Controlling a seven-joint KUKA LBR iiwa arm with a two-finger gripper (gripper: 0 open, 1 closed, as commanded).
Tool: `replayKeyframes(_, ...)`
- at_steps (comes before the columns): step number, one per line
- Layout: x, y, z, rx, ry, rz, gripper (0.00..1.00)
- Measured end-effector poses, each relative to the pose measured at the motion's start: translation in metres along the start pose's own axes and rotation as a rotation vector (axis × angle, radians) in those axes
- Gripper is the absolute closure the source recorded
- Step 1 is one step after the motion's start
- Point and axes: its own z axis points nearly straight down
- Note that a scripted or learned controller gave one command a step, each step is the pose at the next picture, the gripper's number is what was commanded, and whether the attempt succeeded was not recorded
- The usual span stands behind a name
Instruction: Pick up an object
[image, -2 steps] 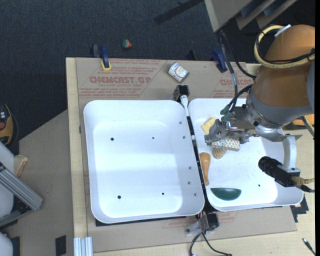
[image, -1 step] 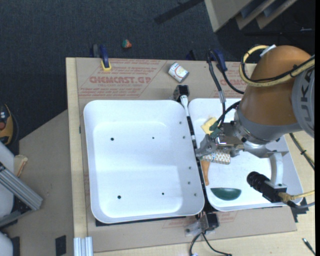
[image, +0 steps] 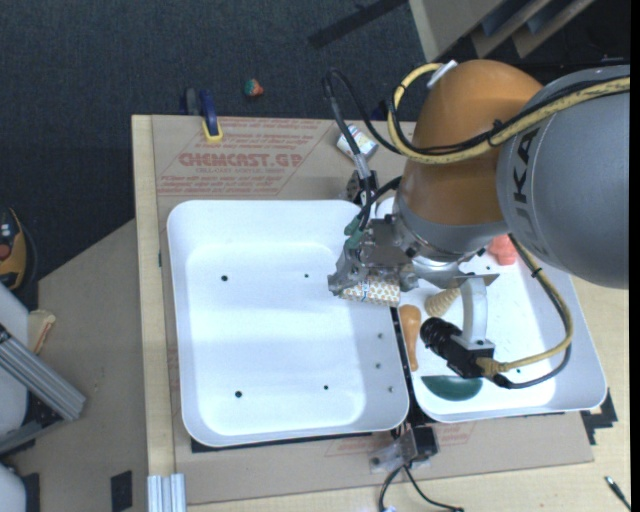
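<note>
The gripper (image: 366, 278) hangs over the right rim of the left bin (image: 200, 330), just at the seam where the two bins meet. A small object with a blue-and-white checked pattern (image: 372, 292) sits right at its tip (whether it is pinched between the fingers or merely lying under them, I cannot tell). In the right bin (image: 570, 385), an orange carrot-shaped piece (image: 410, 332) lies along the left wall, a tan cone-like piece (image: 441, 301) rests just right of it, and a dark green round item (image: 452, 386) sits near the front. A red object (image: 503, 251) peeks out further back, partly hidden by the arm (image: 470, 150).
</note>
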Motion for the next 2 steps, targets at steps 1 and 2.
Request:
replayKeyframes(1,0.048,-0.027,-0.075,-0.003,0.001,0.002,1.00)
replayKeyframes(2,0.050,-0.008,-0.199,-0.013,0.003,0.006,1.00)
